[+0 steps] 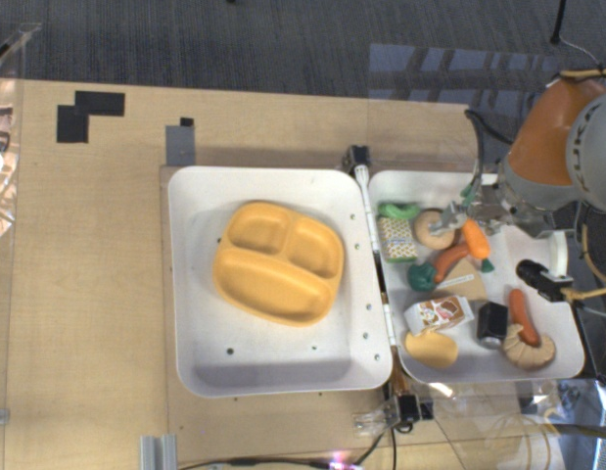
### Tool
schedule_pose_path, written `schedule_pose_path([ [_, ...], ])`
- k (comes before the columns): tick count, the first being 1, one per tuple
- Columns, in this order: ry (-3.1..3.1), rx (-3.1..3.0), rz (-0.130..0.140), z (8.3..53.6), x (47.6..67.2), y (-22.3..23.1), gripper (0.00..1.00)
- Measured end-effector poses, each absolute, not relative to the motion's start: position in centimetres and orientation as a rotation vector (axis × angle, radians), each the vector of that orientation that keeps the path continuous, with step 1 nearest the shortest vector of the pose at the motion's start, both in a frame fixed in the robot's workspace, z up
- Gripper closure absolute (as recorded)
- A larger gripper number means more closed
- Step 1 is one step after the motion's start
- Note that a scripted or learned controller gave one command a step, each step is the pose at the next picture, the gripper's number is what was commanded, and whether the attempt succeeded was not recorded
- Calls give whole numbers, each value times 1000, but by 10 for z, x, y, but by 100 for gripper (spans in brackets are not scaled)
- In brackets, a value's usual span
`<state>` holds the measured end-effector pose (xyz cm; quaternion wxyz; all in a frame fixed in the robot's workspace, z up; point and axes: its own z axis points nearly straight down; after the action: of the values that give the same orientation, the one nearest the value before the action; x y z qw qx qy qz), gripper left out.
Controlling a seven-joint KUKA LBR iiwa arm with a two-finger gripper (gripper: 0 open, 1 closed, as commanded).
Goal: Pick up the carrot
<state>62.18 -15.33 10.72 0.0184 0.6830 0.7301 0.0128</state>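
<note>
The pale wooden bench (87, 292) carries two shallow white bins side by side. The left white bin (200, 360) holds a yellow plastic divided plate (280, 261) lying near its middle. The right white bin (567, 355) is crowded with small toy foods. The grey arm with its orange band (549, 140) reaches in from the right and ends over the upper part of this bin. Its hand (466, 213) sits low among the things, just above the orange toy carrot with a green top (476, 239), which lies tilted in the upper middle of the right bin, touching or just beside the fingertips; whether the fingers are open or closed cannot be told. Beside the carrot lies a reddish sausage shape (452, 258), with a round beige disc (435, 226) to its upper left. Lower down are a tan pretzel-like bread (529, 349), a yellow chip-shaped piece (431, 349), a small printed carton (439, 313) and a small black cylinder (491, 323).
</note>
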Motion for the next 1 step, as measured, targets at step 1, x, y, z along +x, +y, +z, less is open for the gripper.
schedule_pose_path([
  [1, 2146, 2238, 47, 106, 615, -148, 0],
])
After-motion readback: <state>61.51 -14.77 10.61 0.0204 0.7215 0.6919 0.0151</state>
